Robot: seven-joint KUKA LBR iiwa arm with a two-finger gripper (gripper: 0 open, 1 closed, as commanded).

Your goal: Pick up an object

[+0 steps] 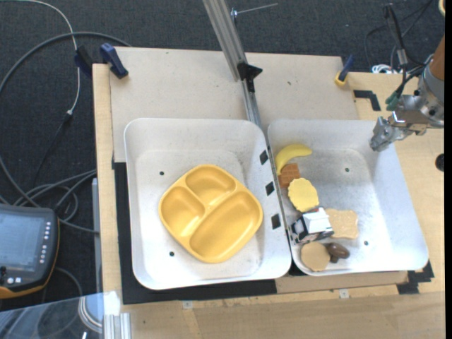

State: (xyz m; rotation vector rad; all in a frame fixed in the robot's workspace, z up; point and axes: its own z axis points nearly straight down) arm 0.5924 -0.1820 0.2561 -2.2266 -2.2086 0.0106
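Looking down at a slant on a pale tabletop (183, 83) with two shallow white bins side by side. Left bin (141, 143): holding a yellow divided plate (210, 212) with three compartments, lying flat near the middle. Right bin (395, 189): holding a small group of objects along its left wall. From far to near: a yellow banana (292, 154), curved, touching a brown piece (288, 174) just below it; then a yellow round-edged piece (302, 193); then a small white and black box (314, 224) beside a tan toast-like slice (342, 222); then a tan round disc (316, 256) touching a dark brown lump (338, 251) at the near rim. Claw (381, 137) seen at the far right corner of the right bin, over its rim, well apart from the objects, with nothing between its fingers; whether wide or narrow, cannot tell, too small and blurred. Grey arm (424, 94) reaching in from the right edge. Metal rail (222, 27) running down toward the gap between the bins. Cables (49, 55) and a dark tablet-like pendant (25, 249) lying on the floor at the left.
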